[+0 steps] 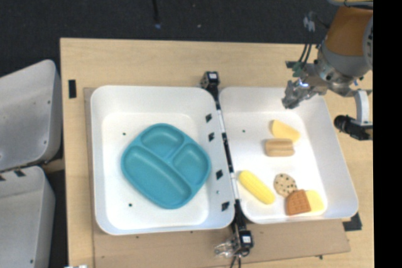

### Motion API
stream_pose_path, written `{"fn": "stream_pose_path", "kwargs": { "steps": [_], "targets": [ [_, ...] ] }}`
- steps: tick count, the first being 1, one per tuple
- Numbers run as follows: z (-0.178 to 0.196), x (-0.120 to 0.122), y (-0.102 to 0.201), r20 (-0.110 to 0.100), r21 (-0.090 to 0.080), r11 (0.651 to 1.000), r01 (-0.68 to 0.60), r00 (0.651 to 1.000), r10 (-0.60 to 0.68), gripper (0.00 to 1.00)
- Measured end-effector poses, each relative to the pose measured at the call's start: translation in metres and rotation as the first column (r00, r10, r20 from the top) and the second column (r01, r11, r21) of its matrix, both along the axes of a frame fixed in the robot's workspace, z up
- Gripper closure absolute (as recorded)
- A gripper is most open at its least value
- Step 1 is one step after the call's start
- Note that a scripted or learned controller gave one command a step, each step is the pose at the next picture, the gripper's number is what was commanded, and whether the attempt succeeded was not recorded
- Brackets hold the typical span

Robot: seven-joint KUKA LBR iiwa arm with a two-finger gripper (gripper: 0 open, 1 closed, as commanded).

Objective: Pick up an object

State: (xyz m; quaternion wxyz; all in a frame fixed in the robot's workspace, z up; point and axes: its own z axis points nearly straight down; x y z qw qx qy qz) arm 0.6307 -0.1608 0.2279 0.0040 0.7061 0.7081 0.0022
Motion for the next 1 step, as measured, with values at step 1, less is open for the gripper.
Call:
{"fn": "stream_pose_path", "kwargs": {
  "steps": [1],
  "targets": [
    [0.0471, 0.0014, -0.0016, -0.002, 0.000, 1.000, -0.001, 1.000, 0.001, 1.00]
  ]
}}
